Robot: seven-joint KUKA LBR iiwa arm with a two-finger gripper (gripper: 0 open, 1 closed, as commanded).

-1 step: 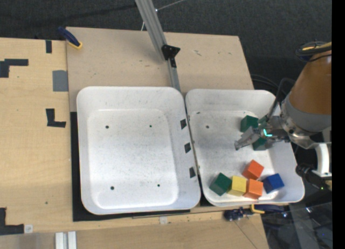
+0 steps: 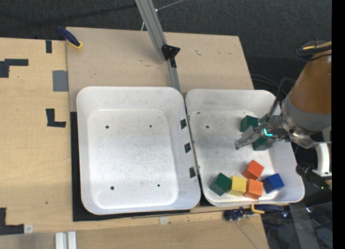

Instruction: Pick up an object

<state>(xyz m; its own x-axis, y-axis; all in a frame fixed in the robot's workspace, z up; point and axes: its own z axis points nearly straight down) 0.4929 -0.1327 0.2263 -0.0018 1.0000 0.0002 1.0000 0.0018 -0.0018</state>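
My gripper [image 2: 252, 136] is low inside the right bin [image 2: 215, 108], near its right wall, with the grey and orange arm [image 2: 310, 99] reaching in from the right. A dark green block [image 2: 248, 121] lies just above the gripper and touches it or sits very close. A second bit of green [image 2: 261, 144] shows right under the gripper. Along the bin's front lie a green block [image 2: 220, 183], a yellow block [image 2: 237, 185], two orange blocks [image 2: 254, 168] [image 2: 253, 188] and a blue block [image 2: 274, 182].
The left bin [image 2: 129, 151] stands beside the right one, their rims meeting at the middle. A slanted metal pole [image 2: 153, 19] crosses the bench behind the bins. A blue and yellow tool [image 2: 70, 36] lies at the far left.
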